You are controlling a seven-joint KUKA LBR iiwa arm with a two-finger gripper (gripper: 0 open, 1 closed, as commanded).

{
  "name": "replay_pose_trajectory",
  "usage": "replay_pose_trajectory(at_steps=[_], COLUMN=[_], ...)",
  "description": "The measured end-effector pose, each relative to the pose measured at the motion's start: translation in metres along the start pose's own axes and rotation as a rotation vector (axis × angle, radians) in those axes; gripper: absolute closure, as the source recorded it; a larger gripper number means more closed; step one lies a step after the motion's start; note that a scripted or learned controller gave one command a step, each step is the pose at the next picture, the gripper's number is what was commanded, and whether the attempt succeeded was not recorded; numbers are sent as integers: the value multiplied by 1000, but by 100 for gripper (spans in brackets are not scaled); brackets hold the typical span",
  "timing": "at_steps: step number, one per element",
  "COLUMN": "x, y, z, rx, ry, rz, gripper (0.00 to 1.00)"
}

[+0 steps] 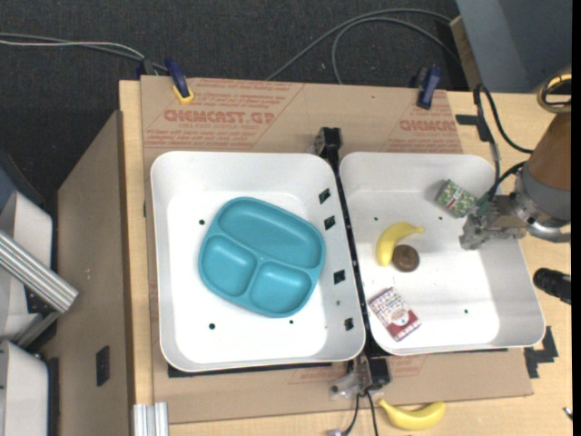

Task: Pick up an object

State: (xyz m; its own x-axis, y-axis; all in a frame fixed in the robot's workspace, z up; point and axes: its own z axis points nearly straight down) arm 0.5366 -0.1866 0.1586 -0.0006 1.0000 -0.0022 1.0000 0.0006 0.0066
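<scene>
White bins sit side by side on my bench, and I see the gripper (479, 228) low over the right bin (508, 289), close to its far right wall. Its fingers are too small and dark for me to read, so I cannot tell whether they are apart or together, and I see nothing between them. A green packet (454, 197) lies just beside the gripper, up and to its left, near the bin's back wall; I cannot say whether they touch. Nearer the middle of that bin I have a banana (396, 239) with a brown ball (406, 259) touching its lower end. A red-and-white card (394, 311) lies toward the front left corner, tilted. The left bin (182, 189) holds a teal tray (260, 256) with three compartments, lying flat. A second banana (416, 413) lies outside the bins, on the bench's front edge
</scene>
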Motion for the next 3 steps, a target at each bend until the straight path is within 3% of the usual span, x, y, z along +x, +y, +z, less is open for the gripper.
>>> replay_pose_trajectory(at_steps=[1, 3], x=[0, 107], y=[2, -5], z=[-45, -52], rx=[0, 9], ry=[0, 6], rz=[-1, -6], gripper=[100, 100])
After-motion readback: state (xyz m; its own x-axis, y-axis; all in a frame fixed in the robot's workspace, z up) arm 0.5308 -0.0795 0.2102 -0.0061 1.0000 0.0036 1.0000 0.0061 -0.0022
